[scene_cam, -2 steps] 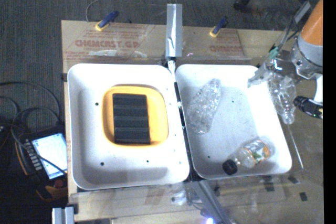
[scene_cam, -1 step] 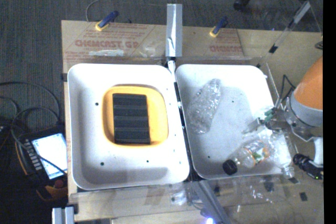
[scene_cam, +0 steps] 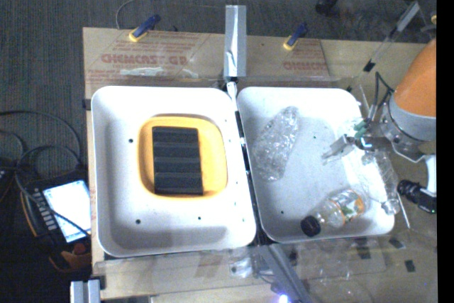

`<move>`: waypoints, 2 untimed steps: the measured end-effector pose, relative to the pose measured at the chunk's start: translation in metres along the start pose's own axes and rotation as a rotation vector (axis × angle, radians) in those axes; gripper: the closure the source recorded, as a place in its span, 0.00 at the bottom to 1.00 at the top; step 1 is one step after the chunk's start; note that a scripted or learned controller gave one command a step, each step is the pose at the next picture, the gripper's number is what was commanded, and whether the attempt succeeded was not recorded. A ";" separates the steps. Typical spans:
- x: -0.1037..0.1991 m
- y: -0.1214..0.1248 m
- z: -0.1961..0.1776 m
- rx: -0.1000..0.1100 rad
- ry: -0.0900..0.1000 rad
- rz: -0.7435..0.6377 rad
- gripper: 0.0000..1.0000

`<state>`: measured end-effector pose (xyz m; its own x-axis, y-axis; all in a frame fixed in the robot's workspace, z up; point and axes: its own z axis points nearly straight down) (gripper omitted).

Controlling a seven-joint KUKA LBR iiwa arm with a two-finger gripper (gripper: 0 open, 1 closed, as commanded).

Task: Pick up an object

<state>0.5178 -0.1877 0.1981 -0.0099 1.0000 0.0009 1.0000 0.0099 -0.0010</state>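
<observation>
Left bin (scene_cam: 113,152): yellow tray (scene_cam: 145,152) bearing a black ridged block (scene_cam: 176,160).
Right bin (scene_cam: 312,99): crumpled clear bottle (scene_cam: 277,142), centre-left; black-capped clear bottle (scene_cam: 335,211), near right corner.
My gripper (scene_cam: 340,147): over right bin's right side, fingers parted, nothing between them.

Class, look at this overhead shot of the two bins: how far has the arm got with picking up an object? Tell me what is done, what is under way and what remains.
Done: nothing looks lifted; the crumpled clear bottle and the black-capped bottle both lie on the right bin floor, and the yellow tray sits in the left bin. Under way: the gripper hangs over the right bin's right side, with nothing seen between its fingers. Left: close on an object and lift.
</observation>
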 end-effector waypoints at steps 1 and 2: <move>0.027 0.039 0.056 0.004 0.000 0.358 0.00; -0.014 0.043 -0.073 0.000 -0.004 0.110 0.00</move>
<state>0.5611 -0.2017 0.2713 0.0994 0.9950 -0.0027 0.9950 -0.0994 -0.0010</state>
